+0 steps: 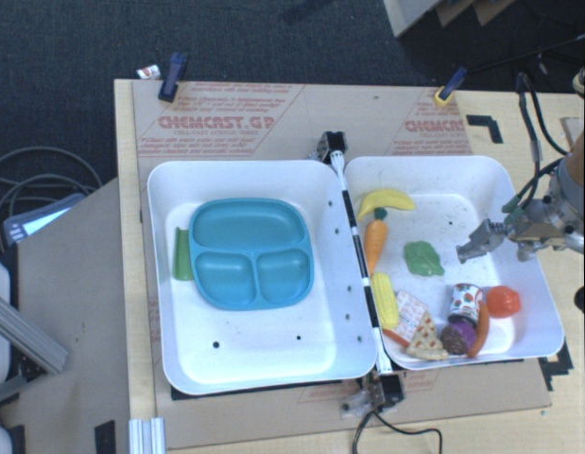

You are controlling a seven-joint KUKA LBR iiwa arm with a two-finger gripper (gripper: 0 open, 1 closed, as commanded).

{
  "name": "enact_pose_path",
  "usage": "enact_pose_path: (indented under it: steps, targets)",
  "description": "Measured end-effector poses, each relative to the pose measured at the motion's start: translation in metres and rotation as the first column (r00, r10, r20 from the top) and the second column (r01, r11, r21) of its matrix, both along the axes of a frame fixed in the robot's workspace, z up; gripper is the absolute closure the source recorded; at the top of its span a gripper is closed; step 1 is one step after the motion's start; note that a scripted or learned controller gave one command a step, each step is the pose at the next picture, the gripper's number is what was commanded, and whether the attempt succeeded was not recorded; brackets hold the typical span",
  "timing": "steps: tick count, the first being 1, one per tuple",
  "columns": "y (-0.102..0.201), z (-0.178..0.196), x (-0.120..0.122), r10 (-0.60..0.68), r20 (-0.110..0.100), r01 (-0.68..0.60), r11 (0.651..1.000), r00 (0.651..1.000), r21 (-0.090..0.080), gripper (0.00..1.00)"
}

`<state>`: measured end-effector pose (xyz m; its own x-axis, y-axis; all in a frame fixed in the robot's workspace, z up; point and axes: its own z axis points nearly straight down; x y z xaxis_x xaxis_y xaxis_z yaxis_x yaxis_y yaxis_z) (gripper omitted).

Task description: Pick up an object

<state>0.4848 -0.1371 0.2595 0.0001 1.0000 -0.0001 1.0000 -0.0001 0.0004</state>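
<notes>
Looking down, we see two bins. The left bin [169, 348] holds one blue divided plate [249, 252]. The right bin [533, 282] holds one banana [387, 200], carrot [374, 244], green piece [423, 258], corn [383, 299] and tomato [503, 301]. The board [273, 121] reads "CHEMCAST GP". We cannot tell the state of the gripper [481, 242], which hangs over the right bin's right edge.

The two white bins [240, 362] look like smooth, shiny plastic. The blue tray [249, 253] is smooth plastic with a soft shine. The toy banana [387, 200], carrot [374, 244] and tomato [503, 301] look like smooth plastic too. The tabletop [273, 121] looks like dull brown cardboard with red print. The gripper [476, 244] looks like dull grey metal.
</notes>
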Motion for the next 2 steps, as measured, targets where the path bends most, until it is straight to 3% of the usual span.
enact_pose_path:
  steps: [1, 2]
  targets:
    - [0.045, -0.084, 0.039, 0.001, -0.003, -0.001, 1.000, 1.000, 0.002, 0.00]
    - [0.030, -0.175, 0.056, 0.000, 0.000, 0.000, 1.000, 1.000, 0.000, 0.00]
